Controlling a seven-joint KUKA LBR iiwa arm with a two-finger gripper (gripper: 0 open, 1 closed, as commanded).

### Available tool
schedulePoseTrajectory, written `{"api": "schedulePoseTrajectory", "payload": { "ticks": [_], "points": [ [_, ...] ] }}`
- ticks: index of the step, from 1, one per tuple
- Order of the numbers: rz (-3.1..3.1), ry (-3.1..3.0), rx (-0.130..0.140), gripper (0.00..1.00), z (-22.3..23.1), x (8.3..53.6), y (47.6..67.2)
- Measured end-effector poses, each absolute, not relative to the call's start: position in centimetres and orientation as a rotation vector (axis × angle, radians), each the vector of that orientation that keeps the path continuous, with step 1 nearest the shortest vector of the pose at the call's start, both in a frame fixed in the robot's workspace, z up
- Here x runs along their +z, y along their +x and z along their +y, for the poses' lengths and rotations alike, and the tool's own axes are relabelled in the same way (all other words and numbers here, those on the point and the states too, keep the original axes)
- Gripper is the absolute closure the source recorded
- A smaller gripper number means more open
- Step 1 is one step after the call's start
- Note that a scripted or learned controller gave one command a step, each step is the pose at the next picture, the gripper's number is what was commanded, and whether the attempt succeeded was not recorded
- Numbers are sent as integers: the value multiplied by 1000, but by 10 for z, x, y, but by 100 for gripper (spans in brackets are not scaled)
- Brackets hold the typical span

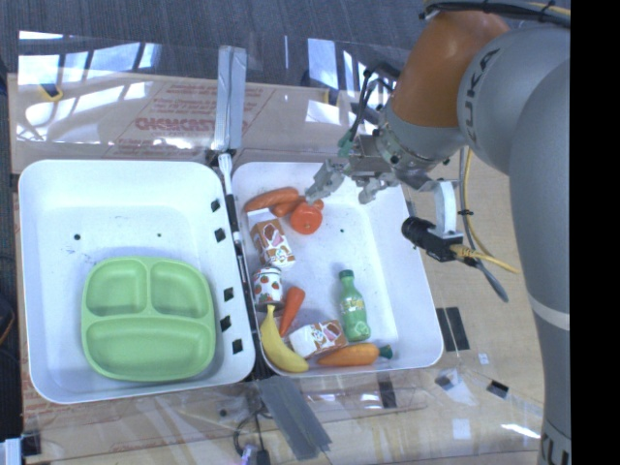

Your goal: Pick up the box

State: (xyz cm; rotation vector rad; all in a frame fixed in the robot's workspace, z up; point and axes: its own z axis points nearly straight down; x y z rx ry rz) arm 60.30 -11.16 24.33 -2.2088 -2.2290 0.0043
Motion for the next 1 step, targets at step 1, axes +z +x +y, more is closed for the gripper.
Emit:
{"api": "schedulePoseTrajectory", "payload": {
  "ticks": [1],
  "points": [
    [-1905,-2498,-2,0,-103,122,582]
  ]
}}
